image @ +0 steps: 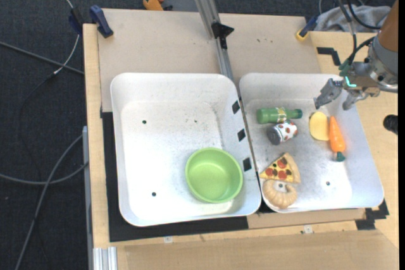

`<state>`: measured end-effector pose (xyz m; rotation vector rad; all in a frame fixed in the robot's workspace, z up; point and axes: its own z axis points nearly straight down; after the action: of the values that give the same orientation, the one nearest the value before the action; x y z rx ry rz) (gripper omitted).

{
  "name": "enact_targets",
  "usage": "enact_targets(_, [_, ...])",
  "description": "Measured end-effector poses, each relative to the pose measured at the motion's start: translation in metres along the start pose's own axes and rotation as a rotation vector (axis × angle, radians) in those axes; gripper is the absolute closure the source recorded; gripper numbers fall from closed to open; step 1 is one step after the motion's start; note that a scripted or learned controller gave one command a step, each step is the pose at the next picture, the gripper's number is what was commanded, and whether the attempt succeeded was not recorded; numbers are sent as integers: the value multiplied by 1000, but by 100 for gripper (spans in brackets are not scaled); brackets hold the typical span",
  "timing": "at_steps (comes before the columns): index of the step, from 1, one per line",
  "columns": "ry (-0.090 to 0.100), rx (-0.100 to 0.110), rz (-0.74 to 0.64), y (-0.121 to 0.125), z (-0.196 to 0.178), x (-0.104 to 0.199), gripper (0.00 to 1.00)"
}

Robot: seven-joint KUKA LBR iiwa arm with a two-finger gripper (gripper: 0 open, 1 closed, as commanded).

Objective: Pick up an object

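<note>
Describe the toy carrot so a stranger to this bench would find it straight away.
Look in the right-hand white bin, near its right wall. The carrot lies there lengthwise, just below the gripper, touching a yellow piece on its left. It is the only orange, tapered thing, with a green tip at its lower end.

The right bin (361, 180) holds six small things. A green bottle (277, 114) lies on its side at the far left. Just near of it sits a small white cup (283, 132), possibly tipped over. A yellow piece (319, 126) touches an orange carrot (336, 138) at the right. A pizza slice (281, 169) rests against a doughnut (280, 193) at the near rim.
</note>
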<state>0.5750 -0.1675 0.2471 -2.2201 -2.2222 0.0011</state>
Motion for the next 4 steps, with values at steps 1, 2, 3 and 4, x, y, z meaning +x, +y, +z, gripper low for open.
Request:
enact_targets(1, [0, 0, 0, 0, 0, 0, 0])
enact_targets(2, [1, 5, 0, -4, 62, -5, 0])
enact_targets(3, [1, 4, 0, -5, 124, -2, 0])
enact_targets(4, [1, 3, 0, -6, 154, -1, 0])
